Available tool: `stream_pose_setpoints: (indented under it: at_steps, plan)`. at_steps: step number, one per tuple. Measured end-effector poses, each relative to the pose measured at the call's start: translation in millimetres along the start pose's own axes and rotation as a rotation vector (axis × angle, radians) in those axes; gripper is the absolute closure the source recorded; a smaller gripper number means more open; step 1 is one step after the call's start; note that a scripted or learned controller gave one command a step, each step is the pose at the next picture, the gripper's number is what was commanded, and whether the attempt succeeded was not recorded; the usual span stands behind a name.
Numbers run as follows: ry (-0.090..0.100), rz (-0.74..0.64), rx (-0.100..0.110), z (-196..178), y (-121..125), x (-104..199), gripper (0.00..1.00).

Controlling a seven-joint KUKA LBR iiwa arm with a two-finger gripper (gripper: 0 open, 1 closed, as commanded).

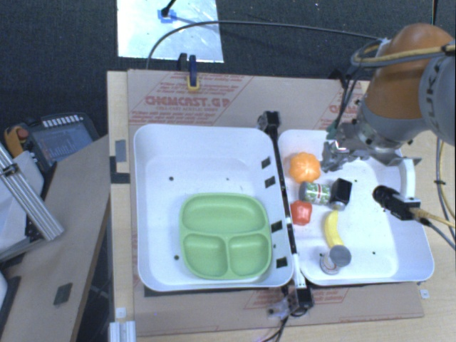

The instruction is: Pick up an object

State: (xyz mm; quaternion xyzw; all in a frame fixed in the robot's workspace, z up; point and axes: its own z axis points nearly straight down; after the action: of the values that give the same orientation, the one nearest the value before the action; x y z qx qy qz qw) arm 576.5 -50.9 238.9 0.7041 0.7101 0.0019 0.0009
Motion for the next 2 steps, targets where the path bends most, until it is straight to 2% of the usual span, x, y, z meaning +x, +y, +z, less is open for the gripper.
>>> stream_pose_setpoints:
  at_steps: [1, 2]
  plan:
    - [0.001, -0.001, 0.001, -6.5, 16.1, 52.3, 1.0]
    - [0.0, 0.0, 0.002, 3.9, 29.5, 92.6, 1.0]
